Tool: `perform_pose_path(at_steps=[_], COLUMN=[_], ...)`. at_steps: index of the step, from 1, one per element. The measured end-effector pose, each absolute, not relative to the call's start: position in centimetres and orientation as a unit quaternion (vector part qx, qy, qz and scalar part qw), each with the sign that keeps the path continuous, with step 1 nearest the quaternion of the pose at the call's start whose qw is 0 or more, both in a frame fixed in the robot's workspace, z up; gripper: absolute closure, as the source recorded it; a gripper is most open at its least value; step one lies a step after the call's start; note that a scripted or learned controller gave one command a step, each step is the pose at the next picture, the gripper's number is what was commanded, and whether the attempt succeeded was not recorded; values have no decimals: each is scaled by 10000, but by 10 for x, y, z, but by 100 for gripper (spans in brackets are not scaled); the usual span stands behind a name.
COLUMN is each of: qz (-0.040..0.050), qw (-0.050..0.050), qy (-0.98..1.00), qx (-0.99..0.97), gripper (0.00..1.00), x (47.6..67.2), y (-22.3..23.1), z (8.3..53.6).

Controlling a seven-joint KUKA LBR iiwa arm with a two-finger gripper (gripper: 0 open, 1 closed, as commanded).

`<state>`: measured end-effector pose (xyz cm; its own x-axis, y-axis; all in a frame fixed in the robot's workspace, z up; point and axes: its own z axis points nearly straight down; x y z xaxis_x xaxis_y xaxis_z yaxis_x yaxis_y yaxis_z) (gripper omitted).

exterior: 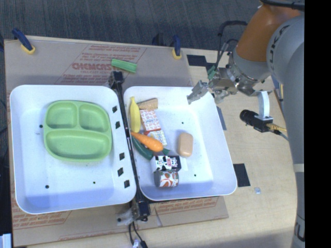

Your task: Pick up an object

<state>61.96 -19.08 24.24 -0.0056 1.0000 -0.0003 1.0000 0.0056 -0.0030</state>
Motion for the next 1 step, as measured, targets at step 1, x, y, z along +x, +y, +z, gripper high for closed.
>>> perform_pose_path(at_steps=[1], qz=[12], qw=[9], qy=[-7091], qx=[-7051], gripper=[0], x=[620], y=[-191], z=[242])
